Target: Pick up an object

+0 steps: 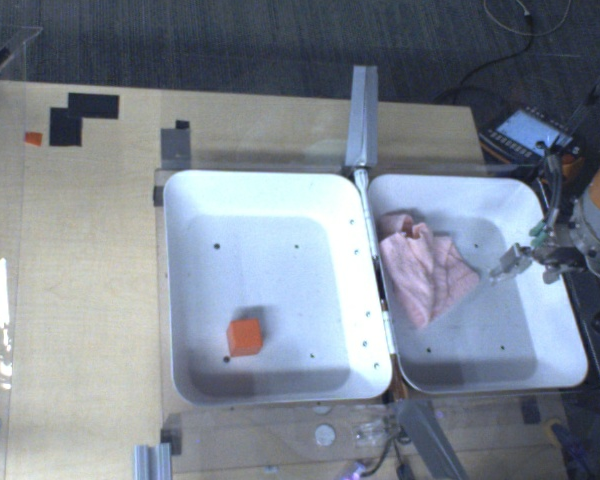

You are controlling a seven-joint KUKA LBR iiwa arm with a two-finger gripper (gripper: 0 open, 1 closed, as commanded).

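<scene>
A crumpled pink cloth (427,270) lies in the left half of the right bin (540,363), against the wall between the bins. A small orange block (245,337) rests low on the left of the left bin (280,208). My gripper (503,265) reaches in from the right, low over the right bin. Its tip is at the cloth's right edge. Whether it touches the cloth is unclear, and I see nothing held in it.
A grey metal post (363,118) stands behind the seam between the bins. A small screen device (530,133) and cables sit at the back right. Black and orange markers (75,118) lie on the wooden bench at the far left.
</scene>
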